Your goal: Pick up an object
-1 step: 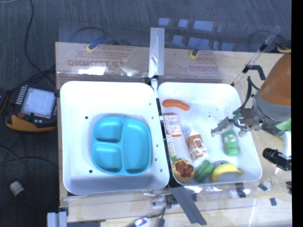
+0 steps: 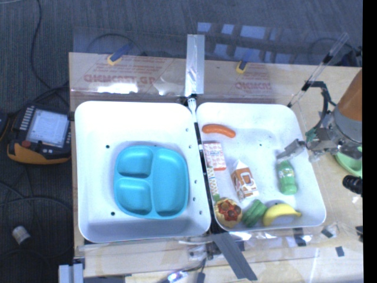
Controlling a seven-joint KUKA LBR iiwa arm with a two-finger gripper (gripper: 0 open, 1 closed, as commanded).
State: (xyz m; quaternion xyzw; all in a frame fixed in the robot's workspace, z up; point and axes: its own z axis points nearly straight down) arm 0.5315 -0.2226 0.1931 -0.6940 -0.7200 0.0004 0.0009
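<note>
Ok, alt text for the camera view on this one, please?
The arm's tool hovers at the right bin's right side, just above a green bottle, holding nothing visible. That bin also holds a sausage, carton, banana and other food; the left bin holds a blue tray.

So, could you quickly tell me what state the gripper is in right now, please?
Gripper: at the right bin's right edge, just above the green bottle; whether it is open or shut cannot be told, and nothing is visibly held.
</note>
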